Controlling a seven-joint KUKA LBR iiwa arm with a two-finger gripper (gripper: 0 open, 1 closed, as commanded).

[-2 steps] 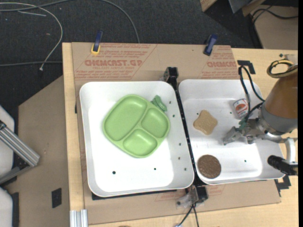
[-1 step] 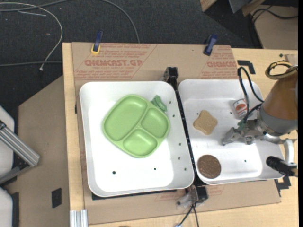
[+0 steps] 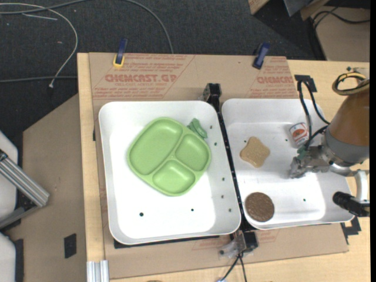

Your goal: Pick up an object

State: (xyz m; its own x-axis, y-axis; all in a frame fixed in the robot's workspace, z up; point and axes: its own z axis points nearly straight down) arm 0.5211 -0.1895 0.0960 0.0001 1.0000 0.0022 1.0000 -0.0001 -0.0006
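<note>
In the right bin [image 3: 294, 207] lie a tan toast-shaped piece [image 3: 255, 151], a round brown cookie-like disc [image 3: 259, 206] at the front left corner, and a small red-and-white can [image 3: 298, 133] near the back. My gripper [image 3: 296, 168] hangs low over the bin's right half, to the right of the tan piece and just in front of the can. It points down toward the bin floor. I see nothing held in it.
The left bin [image 3: 164, 219] holds a green divided plate [image 3: 169, 155] with a small dark green item [image 3: 198, 128] at its back right edge. Black cables [image 3: 305, 101] run down to the arm's wrist. Blue clamps [image 3: 261, 56] hold the cardboard at the back.
</note>
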